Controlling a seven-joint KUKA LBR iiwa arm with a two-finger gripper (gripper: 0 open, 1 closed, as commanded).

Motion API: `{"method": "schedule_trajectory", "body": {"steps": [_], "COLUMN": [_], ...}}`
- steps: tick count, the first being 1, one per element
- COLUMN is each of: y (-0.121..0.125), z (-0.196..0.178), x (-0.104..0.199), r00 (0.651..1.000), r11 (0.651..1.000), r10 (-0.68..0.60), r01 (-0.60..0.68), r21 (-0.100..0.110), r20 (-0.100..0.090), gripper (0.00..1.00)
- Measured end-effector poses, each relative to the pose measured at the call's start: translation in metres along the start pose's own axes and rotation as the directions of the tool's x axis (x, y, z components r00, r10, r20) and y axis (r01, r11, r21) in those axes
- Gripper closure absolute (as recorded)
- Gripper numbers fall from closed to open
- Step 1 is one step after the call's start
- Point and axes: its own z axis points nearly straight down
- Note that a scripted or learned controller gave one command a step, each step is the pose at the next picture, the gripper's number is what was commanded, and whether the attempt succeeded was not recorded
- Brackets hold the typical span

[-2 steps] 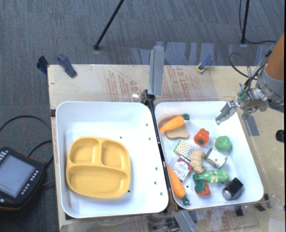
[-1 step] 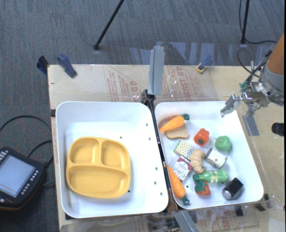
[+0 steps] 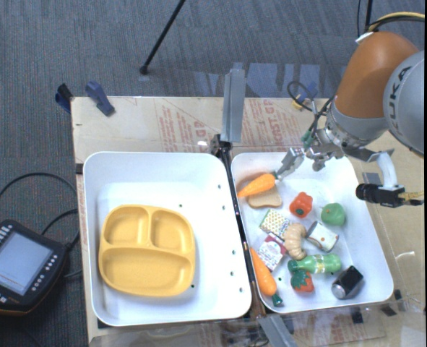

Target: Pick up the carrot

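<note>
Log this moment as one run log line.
gripper: above right bin | nearest carrot: at bin's upper left | grasp: none

This is a robotics lab. A grey industrial arm (image 3: pixel 386 85) reaches in at the upper right over a cardboard-covered bench (image 3: pixel 162 121) bearing two white bins (image 3: pixel 97 172). A teach pendant (image 3: pixel 18 262) with a screen lies on grey carpet at the lower left, and a tripod leg (image 3: pixel 166 27) stands at the top.
</note>
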Motion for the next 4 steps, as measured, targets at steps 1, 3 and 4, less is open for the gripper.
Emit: {"method": "schedule_trajectory", "body": {"steps": [1, 3, 4], "y": [0.007, -0.027, 0.003], "z": [0.105, -0.014, 0.009], "x": [0.025, 0.031, 0.037], "r00": [0.998, 0.884, 0.857], "r11": [0.998, 0.884, 0.857], "r10": [-0.058, -0.467, -0.516], "r01": [0.058, 0.467, 0.516], "r21": [-0.008, -0.004, -0.001], "r20": [0.004, 0.006, 0.002], "gripper": [0.00, 0.00, 0.00]}}
